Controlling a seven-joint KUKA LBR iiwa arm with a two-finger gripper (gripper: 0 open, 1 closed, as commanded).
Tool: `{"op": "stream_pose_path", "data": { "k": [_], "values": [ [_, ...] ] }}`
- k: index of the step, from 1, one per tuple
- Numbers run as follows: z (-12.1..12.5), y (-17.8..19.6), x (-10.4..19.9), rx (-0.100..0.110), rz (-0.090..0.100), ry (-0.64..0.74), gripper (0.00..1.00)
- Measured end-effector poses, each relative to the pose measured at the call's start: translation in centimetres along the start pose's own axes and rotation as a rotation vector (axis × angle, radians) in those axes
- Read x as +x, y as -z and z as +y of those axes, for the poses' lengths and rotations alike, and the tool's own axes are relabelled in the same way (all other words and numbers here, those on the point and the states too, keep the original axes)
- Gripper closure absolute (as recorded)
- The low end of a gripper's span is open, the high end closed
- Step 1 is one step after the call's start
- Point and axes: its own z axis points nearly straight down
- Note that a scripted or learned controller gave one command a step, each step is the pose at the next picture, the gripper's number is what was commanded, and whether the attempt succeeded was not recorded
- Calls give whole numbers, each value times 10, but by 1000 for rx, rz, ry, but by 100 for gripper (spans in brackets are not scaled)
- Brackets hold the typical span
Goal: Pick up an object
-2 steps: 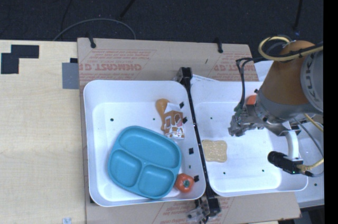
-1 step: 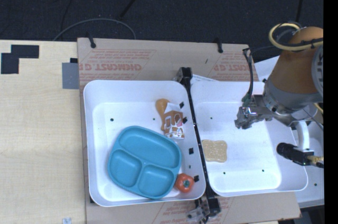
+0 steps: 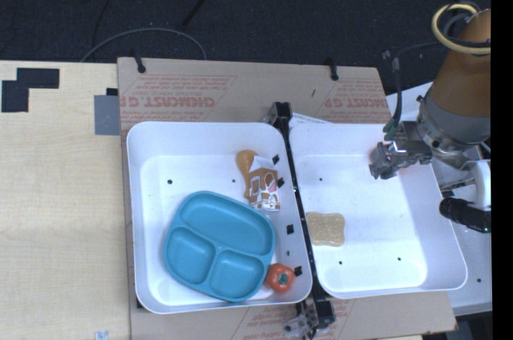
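Note:
My gripper [image 3: 386,163] hangs over the right bin [image 3: 417,270], near its upper right part, with nothing visible between its fingers. A tan flat sponge-like piece [image 3: 325,228] lies at the left side of that bin, down and to the left of the gripper. In the left bin [image 3: 148,170] lie a blue divided plate [image 3: 220,245], a small patterned white packet [image 3: 264,191], a tan brown piece [image 3: 245,162] just above the packet, and a red tomato-like ball [image 3: 280,277] at the plate's lower right corner.
A black divider bar [image 3: 293,202] runs between the two bins. Brown cardboard [image 3: 240,94] lies under and behind both bins. A light wooden bench top [image 3: 56,202] stretches out on the left. The grey arm with its orange band [image 3: 463,74] stands at the right.

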Motion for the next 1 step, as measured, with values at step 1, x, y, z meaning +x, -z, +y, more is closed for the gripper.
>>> {"op": "stream_pose_path", "data": {
  "k": [1],
  "values": [
    [0,27,-1,3,0,0,100]
  ]
}}
